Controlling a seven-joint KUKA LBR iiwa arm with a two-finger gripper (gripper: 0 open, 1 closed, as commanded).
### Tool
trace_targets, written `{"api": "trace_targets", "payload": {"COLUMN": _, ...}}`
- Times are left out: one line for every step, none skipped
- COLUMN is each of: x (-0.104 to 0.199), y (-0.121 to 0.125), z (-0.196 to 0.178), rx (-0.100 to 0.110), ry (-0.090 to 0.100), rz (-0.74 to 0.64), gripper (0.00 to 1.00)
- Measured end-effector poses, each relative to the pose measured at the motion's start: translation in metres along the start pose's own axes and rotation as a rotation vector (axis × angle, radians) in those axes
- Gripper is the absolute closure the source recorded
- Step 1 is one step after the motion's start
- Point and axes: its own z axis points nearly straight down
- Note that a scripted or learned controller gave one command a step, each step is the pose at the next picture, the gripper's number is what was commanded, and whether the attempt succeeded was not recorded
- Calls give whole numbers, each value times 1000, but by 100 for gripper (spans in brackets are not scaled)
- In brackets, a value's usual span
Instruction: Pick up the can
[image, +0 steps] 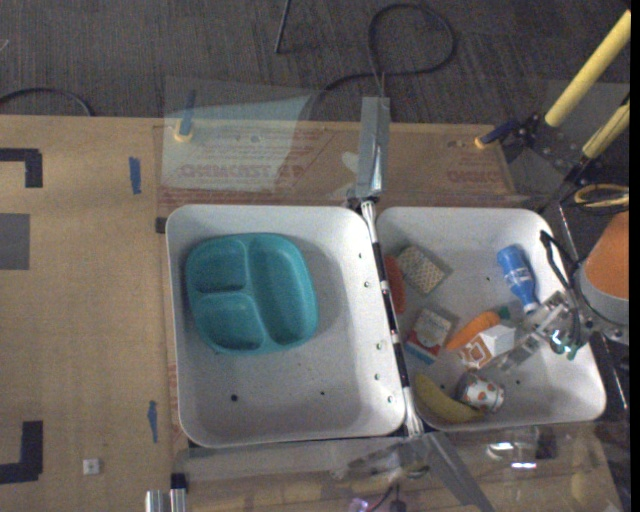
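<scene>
The can (482, 392) lies on its side near the front edge of the right bin (590, 400). It is silvery with a red and white label. A banana (442, 400) rests against its left side. My gripper (527, 342) reaches in from the right and hangs just up and right of the can, over a small white and orange carton (483, 349). I see nothing held in it. The arm's orange band (612, 262) shows at the right edge.
The right bin also holds a blue bottle (516, 272), an orange carrot (471, 329), a speckled packet (422, 268), a small box (432, 326) and a red item (396, 284) by the divider. A teal sectioned plate (250, 292) lies in the left bin (300, 410).
</scene>
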Motion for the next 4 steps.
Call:
{"api": "trace_targets", "payload": {"x": 86, "y": 70, "z": -2, "rx": -4, "ry": 0, "rz": -83, "gripper": 0}}
{"api": "trace_targets", "payload": {"x": 63, "y": 23, "z": -1, "rx": -3, "ry": 0, "rz": -307, "gripper": 0}}
{"api": "trace_targets", "payload": {"x": 29, "y": -12, "z": -1, "rx": -4, "ry": -4, "rz": -560, "gripper": 0}}
{"api": "trace_targets", "payload": {"x": 26, "y": -10, "z": -12, "rx": -9, "ry": -15, "rz": -554, "gripper": 100}}
